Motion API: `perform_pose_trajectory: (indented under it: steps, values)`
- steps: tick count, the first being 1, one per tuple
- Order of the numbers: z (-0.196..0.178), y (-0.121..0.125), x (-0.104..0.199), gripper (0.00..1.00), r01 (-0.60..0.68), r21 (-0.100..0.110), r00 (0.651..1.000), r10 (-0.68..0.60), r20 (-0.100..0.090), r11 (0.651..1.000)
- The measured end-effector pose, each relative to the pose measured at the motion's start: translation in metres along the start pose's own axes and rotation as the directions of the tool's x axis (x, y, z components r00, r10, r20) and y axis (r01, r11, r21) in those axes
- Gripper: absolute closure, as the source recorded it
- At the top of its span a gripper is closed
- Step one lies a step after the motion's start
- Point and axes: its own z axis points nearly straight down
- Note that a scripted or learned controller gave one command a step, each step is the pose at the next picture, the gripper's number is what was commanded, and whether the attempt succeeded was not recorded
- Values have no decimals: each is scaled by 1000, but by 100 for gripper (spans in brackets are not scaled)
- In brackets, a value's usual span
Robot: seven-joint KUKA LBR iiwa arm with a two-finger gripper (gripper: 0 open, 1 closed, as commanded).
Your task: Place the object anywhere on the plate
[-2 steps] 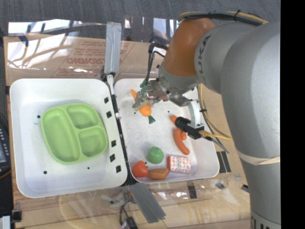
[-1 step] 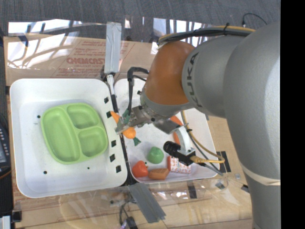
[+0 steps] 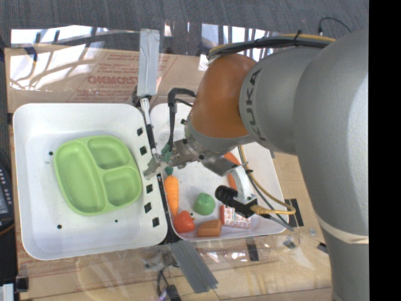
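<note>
From above, the carrot [image 3: 171,193] lies in the right bin [image 3: 273,175], its long axis running up and down the view, just right of the green plate [image 3: 97,174]. The gripper [image 3: 164,163] hovers at its upper end; whether it grips is unclear.
</note>
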Motion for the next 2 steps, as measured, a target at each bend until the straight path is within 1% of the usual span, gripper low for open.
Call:
perform_pose_trajectory:
  steps: [1,2]
  values:
    - [-116,38,-100,0,-1,-6,1000,1,3,1000]
    - [-38,22,-2,0,-170,3,986,170,0,986]
